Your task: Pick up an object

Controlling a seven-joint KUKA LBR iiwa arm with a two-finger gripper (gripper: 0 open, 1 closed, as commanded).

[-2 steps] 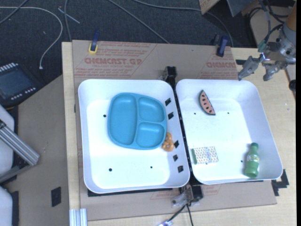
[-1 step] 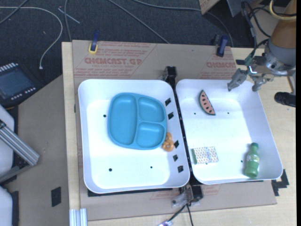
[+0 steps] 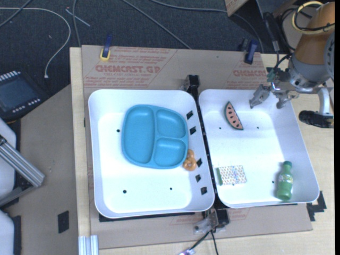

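My gripper [image 3: 270, 99] hangs over the far right corner of the right bin [image 3: 265, 142], its two fingers spread open with nothing between them. A watermelon slice [image 3: 233, 116] lies in that bin, just left of and below the gripper. A green bottle [image 3: 284, 181] lies near the bin's front right corner. A small patterned sponge [image 3: 231, 175] rests near the front left of the same bin.
The left bin [image 3: 106, 185] holds a blue divided plate [image 3: 154, 136] and a small orange object [image 3: 189, 161] at the plate's right edge. Black clips line the divider between the bins. The arm's grey wrist and orange band stand at the upper right.
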